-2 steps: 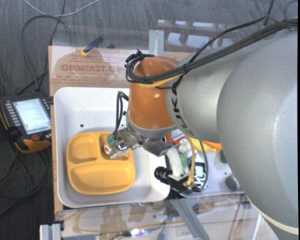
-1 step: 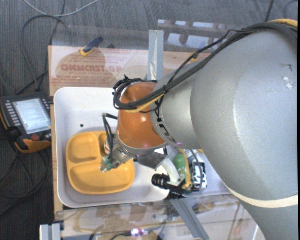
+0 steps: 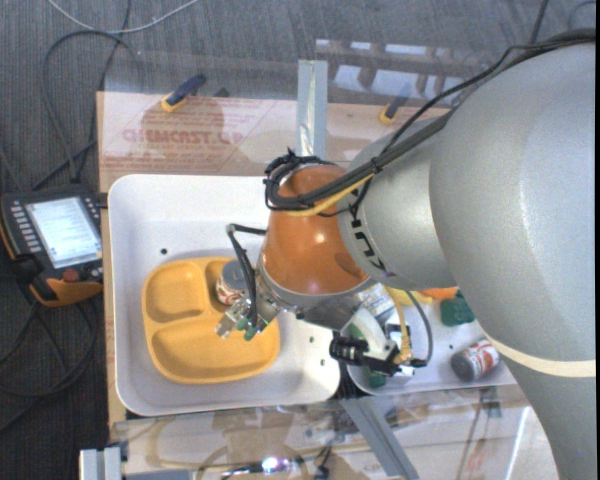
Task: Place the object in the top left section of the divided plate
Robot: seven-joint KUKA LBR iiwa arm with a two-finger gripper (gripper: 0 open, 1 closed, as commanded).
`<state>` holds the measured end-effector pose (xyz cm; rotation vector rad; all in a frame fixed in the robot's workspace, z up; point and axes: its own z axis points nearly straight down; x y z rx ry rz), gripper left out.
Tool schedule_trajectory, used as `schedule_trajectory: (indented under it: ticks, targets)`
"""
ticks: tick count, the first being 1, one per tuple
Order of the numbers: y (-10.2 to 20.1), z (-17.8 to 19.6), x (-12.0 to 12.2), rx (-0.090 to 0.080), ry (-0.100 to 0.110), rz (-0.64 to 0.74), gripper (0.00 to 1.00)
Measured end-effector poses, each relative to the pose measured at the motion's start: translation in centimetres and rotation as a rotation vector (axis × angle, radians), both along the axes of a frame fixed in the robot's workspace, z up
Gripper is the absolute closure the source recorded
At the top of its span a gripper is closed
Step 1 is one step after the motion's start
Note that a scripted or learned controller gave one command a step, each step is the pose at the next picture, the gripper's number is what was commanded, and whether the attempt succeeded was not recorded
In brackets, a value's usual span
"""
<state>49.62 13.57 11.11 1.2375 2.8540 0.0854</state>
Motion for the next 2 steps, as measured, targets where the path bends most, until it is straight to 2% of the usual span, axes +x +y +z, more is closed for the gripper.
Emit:
schedule_trajectory:
  ticks: [1, 2]
  targets:
    - [4.2, 9.2, 0.1, -0.04, 0.05, 0.038, 1.0]
    - [2.9, 6.2, -1.3, -0.044, 0.049, 0.147, 1.0]
